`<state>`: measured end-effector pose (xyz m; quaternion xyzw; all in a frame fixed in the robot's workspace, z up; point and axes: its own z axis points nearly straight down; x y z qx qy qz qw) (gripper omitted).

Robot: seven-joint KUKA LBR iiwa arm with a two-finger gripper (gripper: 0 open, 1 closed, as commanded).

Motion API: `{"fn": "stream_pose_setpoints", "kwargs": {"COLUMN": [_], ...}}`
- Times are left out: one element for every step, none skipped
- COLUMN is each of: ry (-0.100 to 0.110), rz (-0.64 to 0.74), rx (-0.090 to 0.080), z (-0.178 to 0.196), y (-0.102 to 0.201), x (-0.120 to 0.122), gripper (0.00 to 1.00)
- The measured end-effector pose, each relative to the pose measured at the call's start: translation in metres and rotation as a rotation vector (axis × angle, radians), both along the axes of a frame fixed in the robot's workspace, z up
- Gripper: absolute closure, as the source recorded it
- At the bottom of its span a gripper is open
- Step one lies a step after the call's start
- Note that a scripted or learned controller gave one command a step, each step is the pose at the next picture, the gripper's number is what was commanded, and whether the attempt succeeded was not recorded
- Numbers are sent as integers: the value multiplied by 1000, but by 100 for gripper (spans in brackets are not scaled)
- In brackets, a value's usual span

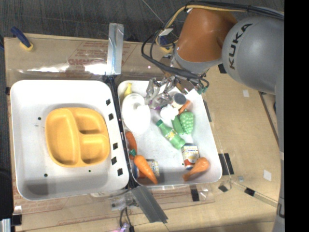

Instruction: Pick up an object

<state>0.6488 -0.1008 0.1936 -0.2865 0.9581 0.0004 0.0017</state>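
Green bottle [170, 134] diagonal (cap upper-left)

One fixed camera, mounted above my bench, looking down at a slant. Far edge of the bench sits at the top of the frame, near edge at the bottom. Both white bins fit inside the frame: left bin [29, 129] fills the left half, right bin [212, 153] sits centre-right, the two touching along a middle seam. Brown bench top [251, 144] shows around them, dark floor [72, 4] beyond the far edge. My arm [251, 47] enters from the right and looms large at upper right, nearer the lens than the bins, hiding the right bin's far corner. Close enough to tell apart small items in the bins.
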Motion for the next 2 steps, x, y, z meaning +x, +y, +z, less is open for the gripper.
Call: {"fn": "stream_pose_setpoints", "kwargs": {"ry": [-7,-7], "rz": [177,180], "rx": [-4,-3], "z": [84,93], "y": [-21,-19], "x": [10,10], "gripper": [100,100]}}
